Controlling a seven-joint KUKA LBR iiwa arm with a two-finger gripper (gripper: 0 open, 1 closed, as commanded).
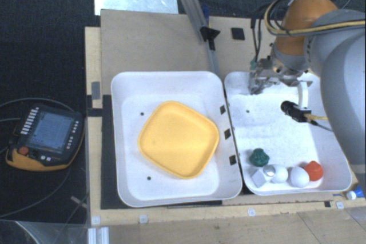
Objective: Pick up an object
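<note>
A yellow square plate (179, 139) lies in the left bin (128, 180). Along the near edge of the right bin (269, 117) sit a dark green lump (260, 156), a small grey block (258, 178), a white ball (279, 173), a white egg shape (299, 176) and a red-orange piece (313, 170). My gripper (258, 84) hangs over the far left corner of the right bin, well away from those objects. I see nothing held in it.
A black part (293, 110) with a cable sticks out from the wrist over the right bin's middle. A slanted metal pole (191, 0) stands behind the bins. A teach pendant (46, 137) lies on the floor at left.
</note>
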